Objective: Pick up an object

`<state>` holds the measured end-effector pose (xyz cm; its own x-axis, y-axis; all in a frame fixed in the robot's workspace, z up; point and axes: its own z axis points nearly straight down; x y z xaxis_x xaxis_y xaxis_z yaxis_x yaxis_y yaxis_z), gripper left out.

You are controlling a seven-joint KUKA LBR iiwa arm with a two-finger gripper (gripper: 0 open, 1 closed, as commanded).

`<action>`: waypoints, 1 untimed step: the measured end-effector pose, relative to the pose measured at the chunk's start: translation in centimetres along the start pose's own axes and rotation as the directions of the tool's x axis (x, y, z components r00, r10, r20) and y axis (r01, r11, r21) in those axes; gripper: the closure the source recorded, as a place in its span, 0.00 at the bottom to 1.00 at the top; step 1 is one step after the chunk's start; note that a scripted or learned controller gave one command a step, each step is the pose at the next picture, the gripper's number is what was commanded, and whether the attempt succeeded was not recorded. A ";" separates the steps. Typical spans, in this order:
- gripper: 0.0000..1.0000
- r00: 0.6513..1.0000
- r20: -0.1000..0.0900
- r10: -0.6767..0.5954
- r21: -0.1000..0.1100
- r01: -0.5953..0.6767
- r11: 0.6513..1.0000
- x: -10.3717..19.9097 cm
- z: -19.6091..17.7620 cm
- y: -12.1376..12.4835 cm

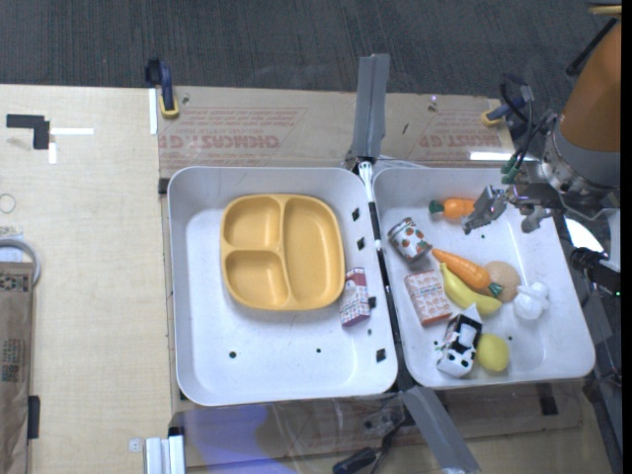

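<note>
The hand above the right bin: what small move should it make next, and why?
Probably lower the hand a little toward the small carrot, then grasp. The hand sits just beside this carrot, holding nothing, and the carrot lies apart from the crowded toys lower in the right bin.

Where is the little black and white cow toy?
The cow toy is in the right bin, near its front edge, just left of the yellow lemon and below the banana.

Bright, even light from overhead; shadows are soft and short. Mild glare whitens the right bin [568,294] beside the arm [592,117]. Focus is slightly soft throughout, small toys blurring.
</note>
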<state>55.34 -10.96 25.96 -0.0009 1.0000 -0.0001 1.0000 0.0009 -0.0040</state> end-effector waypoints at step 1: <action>0.00 0.995 -0.001 0.098 -0.001 -0.098 0.995 1.1 13.5 0.3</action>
<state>55.56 -9.83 12.47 0.0967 0.9953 0.0001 0.9953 -0.0967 -0.0026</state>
